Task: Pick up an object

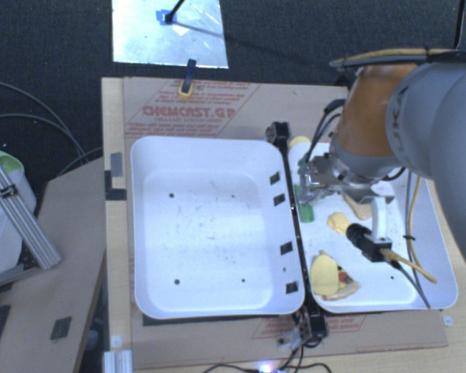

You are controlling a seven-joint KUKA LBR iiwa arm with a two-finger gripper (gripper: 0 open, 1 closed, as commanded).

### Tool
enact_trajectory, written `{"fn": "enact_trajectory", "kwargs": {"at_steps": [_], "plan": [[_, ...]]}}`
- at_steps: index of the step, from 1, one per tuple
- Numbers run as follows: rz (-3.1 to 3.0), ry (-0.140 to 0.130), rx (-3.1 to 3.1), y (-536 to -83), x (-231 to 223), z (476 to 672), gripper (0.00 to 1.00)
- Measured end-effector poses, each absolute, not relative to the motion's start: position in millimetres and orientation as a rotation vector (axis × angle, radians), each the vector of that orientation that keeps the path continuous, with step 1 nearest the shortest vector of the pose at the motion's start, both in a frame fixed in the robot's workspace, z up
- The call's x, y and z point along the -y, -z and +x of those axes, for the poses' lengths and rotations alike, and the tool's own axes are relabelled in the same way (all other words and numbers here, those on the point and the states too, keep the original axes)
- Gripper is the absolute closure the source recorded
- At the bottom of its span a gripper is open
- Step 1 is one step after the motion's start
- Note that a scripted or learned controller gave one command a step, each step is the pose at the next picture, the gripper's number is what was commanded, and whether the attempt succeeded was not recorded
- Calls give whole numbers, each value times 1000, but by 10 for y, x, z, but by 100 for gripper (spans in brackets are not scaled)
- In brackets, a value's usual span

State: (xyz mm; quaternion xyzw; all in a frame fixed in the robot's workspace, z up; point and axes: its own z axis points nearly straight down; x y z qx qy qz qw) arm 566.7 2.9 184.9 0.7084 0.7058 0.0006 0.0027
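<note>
My gripper (pixel 312 183) hangs low over the left part of the right bin (pixel 439 274), under the grey arm with its orange band (pixel 373 111). Right beneath it, against the bin's left wall, lies a small green object (pixel 305 210). A pale yellow piece (pixel 338 223) rests just to the gripper's lower right. A tan object (pixel 359 207) peeks out below the wrist. A yellow object with a red spot (pixel 326 276) sits at the bin's front left. A yellowish-white object (pixel 299 142) lies at the bin's back left corner.
The left bin (pixel 151 158) lies beside the right one, with black clips (pixel 279 200) along the shared wall. A black connector with a yellow cable (pixel 370 245) hangs from the arm over the right bin. Cardboard lies under both bins.
</note>
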Motion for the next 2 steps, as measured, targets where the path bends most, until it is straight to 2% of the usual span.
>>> {"fn": "enact_trajectory", "kwargs": {"at_steps": [1,2], "plan": [[2225,-1,-2215,-2296,352,4842,100],[2209,-6,-2235,-2395,-404,4870,100]]}}
